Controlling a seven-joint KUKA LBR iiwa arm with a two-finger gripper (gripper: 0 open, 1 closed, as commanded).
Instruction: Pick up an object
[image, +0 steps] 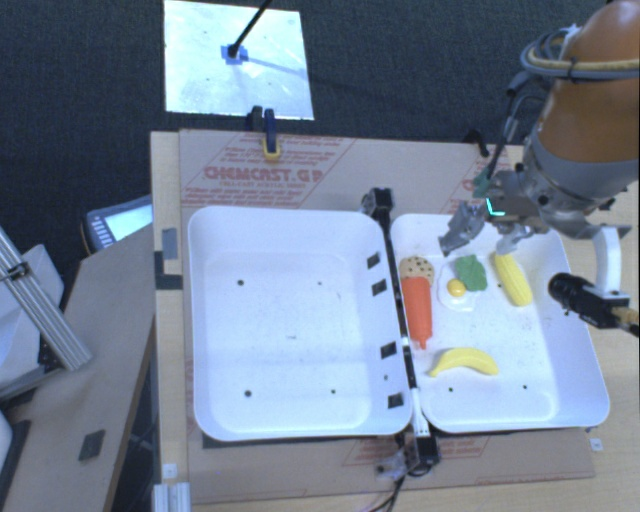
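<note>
Gripper (487, 232), fingers spread and holding nothing, is poised over the right bin (575, 395); green toy (469, 272) sits directly below-between.

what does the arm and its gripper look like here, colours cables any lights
The arm is a rounded grey body with a broad orange band near the top. Thin black cables loop beside it on the left. Below sits a grey metal wrist block with a small cyan light, carrying the gripper, whose fingers are grey metal. A white bracket and a black cylindrical part hang off its right side.
</note>
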